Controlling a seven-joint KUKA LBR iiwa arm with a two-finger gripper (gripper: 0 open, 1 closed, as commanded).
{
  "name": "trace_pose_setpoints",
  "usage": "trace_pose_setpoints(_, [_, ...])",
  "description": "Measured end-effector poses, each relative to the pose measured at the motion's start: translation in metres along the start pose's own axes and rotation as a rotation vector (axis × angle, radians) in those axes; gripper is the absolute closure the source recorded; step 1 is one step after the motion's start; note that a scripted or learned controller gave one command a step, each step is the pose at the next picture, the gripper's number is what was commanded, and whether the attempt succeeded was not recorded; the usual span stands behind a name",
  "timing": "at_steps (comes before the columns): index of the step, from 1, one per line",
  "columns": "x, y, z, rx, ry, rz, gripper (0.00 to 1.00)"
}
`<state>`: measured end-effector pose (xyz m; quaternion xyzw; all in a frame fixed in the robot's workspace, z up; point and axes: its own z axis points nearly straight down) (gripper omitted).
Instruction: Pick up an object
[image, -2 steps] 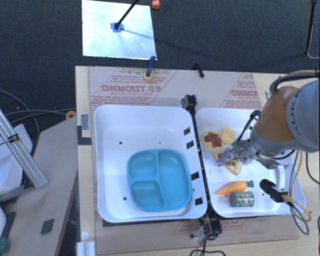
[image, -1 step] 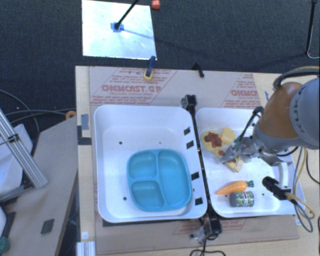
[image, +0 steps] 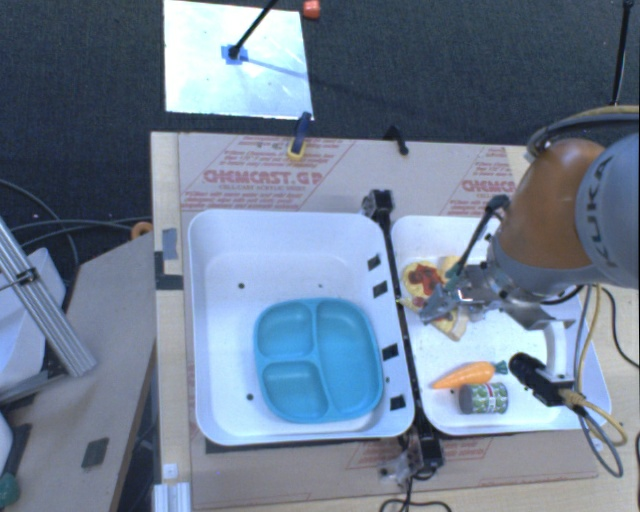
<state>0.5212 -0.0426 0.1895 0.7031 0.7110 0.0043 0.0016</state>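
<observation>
In the right bin (image: 580, 395), my gripper (image: 443, 301) hangs low over a pizza slice (image: 424, 281) near the bin's left wall, with its fingers at the slice's near edge. A carrot (image: 467, 375) lies toward the front of that bin, and a small dark can (image: 484, 399) rests just in front of it. Nothing is seen lifted between the fingers. The arm's grey and orange wrist (image: 560, 215) covers the back right of the bin.
The left bin (image: 230, 250) holds a blue divided plate (image: 318, 358). A black divider with clips (image: 393, 300) runs between the two bins. Cables (image: 590, 415) hang over the right bin's front right corner.
</observation>
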Motion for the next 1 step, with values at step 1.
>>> trace_pose_setpoints(1, [0.0793, 0.0191, -0.0852, -0.004, 0.000, -0.003, 1.00])
